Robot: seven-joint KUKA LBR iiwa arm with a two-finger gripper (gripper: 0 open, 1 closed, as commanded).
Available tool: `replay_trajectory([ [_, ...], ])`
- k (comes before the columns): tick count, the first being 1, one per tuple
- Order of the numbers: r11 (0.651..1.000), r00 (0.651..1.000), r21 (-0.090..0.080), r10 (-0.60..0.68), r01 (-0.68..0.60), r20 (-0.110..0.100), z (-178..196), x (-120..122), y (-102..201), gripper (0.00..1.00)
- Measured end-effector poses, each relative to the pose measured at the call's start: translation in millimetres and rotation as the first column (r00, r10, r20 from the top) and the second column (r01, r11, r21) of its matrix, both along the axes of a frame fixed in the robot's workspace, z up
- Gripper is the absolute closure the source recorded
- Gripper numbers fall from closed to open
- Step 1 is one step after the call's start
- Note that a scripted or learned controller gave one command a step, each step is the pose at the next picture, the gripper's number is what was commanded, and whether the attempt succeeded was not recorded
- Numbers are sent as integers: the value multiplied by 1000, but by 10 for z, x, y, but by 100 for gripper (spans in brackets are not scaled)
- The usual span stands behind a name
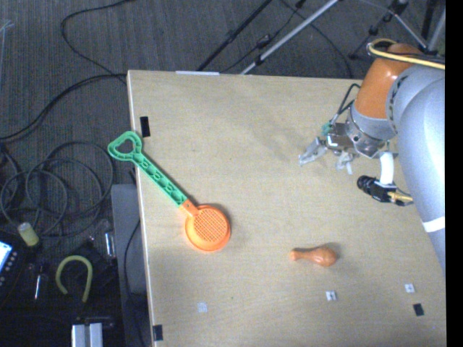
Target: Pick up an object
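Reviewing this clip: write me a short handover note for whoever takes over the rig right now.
Gripper: at the right side of the surface, above it, fingers spread open, nothing between them.
Things: a strainer with an orange head and green handle lies at the left, handle pointing up-left past the edge. A small orange drumstick-shaped toy lies lower, nearer the middle, below the gripper and apart from it.
Done: nothing picked up yet; both things rest on the surface.
Left: choose one, likely the nearer orange toy, descend, close on it, lift.
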State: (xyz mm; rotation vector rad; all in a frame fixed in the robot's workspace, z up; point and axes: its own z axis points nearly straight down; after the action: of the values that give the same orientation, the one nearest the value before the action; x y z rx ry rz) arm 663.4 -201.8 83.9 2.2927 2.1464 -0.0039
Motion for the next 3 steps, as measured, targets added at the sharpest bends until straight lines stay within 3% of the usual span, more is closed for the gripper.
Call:
replay_trajectory([
  [1,968,968,-2,250,-250,1,488,53,-164,0],
  [2,725,725,1,689,-689,2,7,57,-204,0],
  [3,618,618,1,786,-786,3,9,27,618,0],
])
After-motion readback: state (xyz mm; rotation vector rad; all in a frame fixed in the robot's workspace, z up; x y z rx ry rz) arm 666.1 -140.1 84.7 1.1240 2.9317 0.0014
